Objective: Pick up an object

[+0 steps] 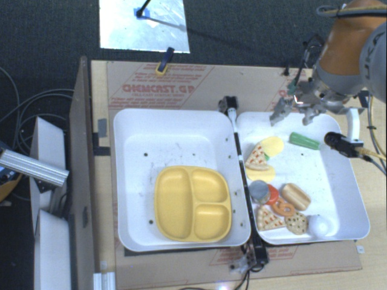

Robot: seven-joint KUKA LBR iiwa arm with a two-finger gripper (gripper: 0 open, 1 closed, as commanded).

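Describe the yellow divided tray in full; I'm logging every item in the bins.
The yellow divided tray lies flat in the left bin, toward its near right corner. It looks like matte moulded plastic, roughly square with rounded corners, split into three compartments: one long section on the left and two smaller ones stacked on the right. All three compartments look bare. It rests on the bin floor, close to the wall between the bins; no food piece touches it.

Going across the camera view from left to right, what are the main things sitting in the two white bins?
Yellow divided tray in the left bin → waffle wedge → hot dog bun → white ball, all in the right bin. The green stick lies farther back, under the gripper.
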